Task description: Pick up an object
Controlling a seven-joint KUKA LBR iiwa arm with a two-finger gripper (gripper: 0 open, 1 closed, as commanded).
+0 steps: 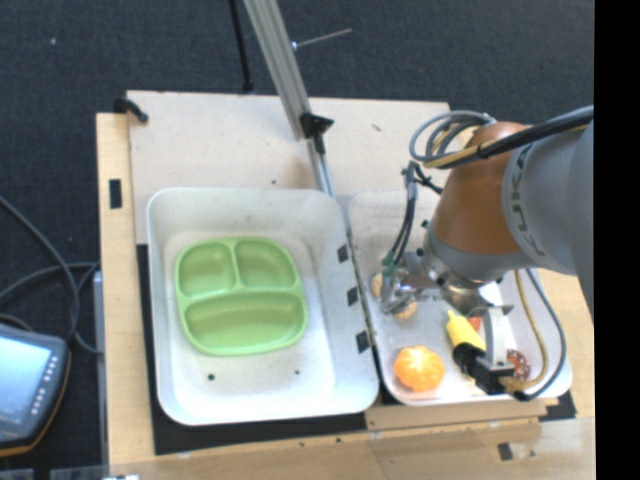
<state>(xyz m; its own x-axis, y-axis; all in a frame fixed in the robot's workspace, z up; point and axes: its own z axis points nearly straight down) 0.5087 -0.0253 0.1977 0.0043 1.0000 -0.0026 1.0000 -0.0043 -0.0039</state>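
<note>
In the right bin [375, 223], an orange fruit [419, 368] lies near the front edge. My gripper [396, 290] hangs low over the bin's left side, below the grey and orange wrist. A small tan object [404, 307] lies right under the gripper's tip, partly hidden by it. I cannot make out whether the gripper touches it. The arm covers the middle and back of this bin.
The left bin [330, 368] holds a green divided plate [241, 295]. A small red and brown item [515, 360] sits at the right bin's front right corner. A slanted metal pole [285, 63] rises behind the bins.
</note>
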